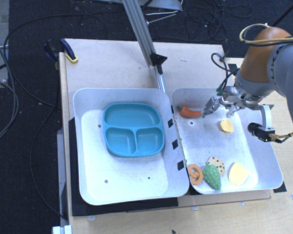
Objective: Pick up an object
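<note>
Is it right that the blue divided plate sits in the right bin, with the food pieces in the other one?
No. The camera view shows the blue divided plate in the left bin; the food pieces, such as the orange piece, lie in the right bin.

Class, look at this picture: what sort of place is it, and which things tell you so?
Probably a robotics lab test bench: a grey robot arm reaches over two white bins, toy food such as a pretzel lies in one, and loose cables trail across the dark floor.
</note>
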Available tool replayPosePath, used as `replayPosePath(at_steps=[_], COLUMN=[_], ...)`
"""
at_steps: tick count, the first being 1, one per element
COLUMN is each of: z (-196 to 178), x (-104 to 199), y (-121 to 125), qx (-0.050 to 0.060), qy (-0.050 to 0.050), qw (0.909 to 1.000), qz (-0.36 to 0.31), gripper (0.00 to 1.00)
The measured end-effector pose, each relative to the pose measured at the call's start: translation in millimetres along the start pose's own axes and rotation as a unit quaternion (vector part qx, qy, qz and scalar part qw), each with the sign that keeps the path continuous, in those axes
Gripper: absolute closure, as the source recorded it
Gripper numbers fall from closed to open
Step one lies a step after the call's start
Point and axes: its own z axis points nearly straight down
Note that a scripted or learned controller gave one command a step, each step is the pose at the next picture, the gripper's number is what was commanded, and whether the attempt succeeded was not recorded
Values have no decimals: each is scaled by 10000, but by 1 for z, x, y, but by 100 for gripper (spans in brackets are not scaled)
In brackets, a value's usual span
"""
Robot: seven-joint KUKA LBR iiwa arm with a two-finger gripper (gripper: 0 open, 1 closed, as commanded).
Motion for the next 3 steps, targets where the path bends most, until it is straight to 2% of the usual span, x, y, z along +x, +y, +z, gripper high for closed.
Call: replayPosePath(at_steps=[1, 3], z=[-14, -108], x=[0, 17], y=[1, 6], qx=[-25, -44], qy=[-7, -4], qw=[10000, 10000], qz=[-2, -21], gripper=[100, 100])
